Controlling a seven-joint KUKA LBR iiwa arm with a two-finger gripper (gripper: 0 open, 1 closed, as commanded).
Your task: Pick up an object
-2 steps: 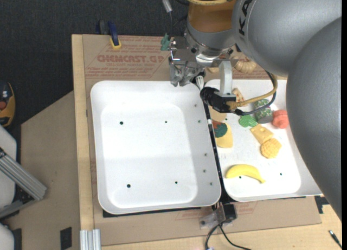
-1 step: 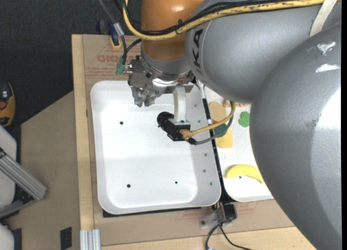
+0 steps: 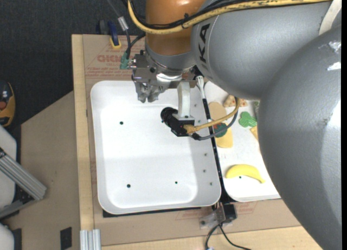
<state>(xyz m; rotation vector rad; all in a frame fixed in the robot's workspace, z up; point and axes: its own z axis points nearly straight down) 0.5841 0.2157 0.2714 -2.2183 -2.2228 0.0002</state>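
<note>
Fingers of the gripper [image 3: 148, 95] point down over the far edge of the left bin [image 3: 108, 189], set close together with nothing visible between them, though how far apart they stand cannot be told for sure. Just right of them, a black bracket [image 3: 172, 121] hangs over that bin's bare white floor beside the grey arm [image 3: 271, 53]. Further right, in the right bin [image 3: 244, 192], lie a tan piece [image 3: 218, 111], a green object [image 3: 248, 119] and, nearest the camera, a yellow banana [image 3: 243, 173].
</note>
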